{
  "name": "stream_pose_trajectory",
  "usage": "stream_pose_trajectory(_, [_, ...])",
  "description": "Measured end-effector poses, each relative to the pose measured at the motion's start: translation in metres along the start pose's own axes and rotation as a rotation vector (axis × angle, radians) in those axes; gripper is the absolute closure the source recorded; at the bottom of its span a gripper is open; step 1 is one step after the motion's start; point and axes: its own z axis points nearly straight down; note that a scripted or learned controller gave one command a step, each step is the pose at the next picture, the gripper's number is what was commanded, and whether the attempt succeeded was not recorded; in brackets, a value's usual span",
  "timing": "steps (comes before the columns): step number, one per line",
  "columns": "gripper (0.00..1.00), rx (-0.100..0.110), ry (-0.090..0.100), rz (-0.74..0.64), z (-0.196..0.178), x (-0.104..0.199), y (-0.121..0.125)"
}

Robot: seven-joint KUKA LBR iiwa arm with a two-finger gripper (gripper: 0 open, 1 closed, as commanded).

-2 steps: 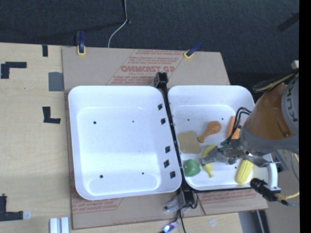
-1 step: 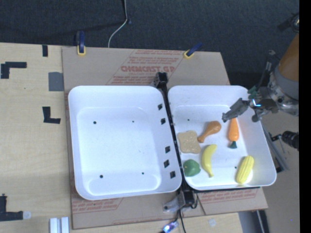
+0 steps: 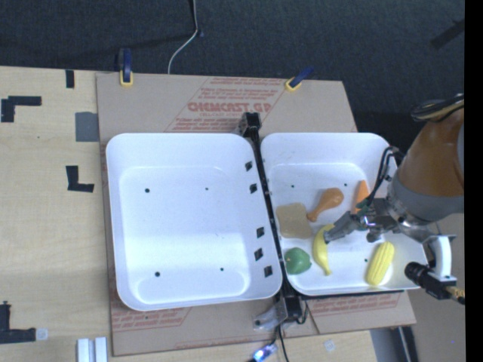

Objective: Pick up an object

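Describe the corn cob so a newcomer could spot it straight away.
Start at the right-hand bin, the one holding toy food. Go to its near right corner, below the arm: the corn cob lies there. It is stubby, straight and bumpy, unlike the smooth curved banana to its left.

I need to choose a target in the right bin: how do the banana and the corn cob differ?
The banana is curved and plain yellow; the corn cob is straight and thicker, with a paler, bumpy surface. The banana lies beside the green object, with the gripper right above its upper end; the corn cob lies apart, near the right bin's front right corner. Both are yellow and lie flat.
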Motion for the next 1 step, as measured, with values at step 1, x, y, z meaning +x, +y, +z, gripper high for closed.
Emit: stream_pose_trajectory(1, [0.00, -0.006, -0.001, -0.008, 0.0833, 0.0561, 0.0424])
